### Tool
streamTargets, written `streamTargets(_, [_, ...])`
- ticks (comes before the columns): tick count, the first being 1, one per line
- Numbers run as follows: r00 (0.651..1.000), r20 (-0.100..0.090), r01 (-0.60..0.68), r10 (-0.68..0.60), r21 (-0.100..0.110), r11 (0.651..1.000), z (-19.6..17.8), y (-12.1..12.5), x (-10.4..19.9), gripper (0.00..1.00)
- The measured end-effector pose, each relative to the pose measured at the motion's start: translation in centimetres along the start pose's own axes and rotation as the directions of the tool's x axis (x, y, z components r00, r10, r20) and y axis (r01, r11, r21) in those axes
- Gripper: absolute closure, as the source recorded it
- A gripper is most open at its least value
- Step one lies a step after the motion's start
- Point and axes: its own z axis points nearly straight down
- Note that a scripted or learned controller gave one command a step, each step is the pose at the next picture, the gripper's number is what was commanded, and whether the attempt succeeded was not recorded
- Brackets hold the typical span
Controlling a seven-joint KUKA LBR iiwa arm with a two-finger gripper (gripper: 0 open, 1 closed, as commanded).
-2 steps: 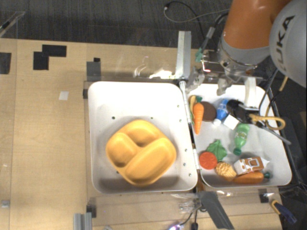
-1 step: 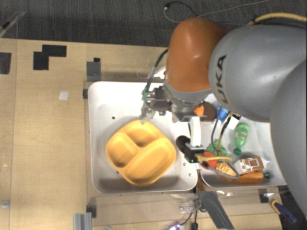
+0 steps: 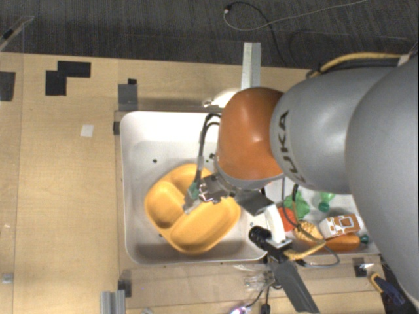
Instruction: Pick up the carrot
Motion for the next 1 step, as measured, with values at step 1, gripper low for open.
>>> streamTargets(1, [0.958, 0.0, -0.288, 0.288, 0.0, 0.958, 2.68, 1.06, -0.06, 0.0])
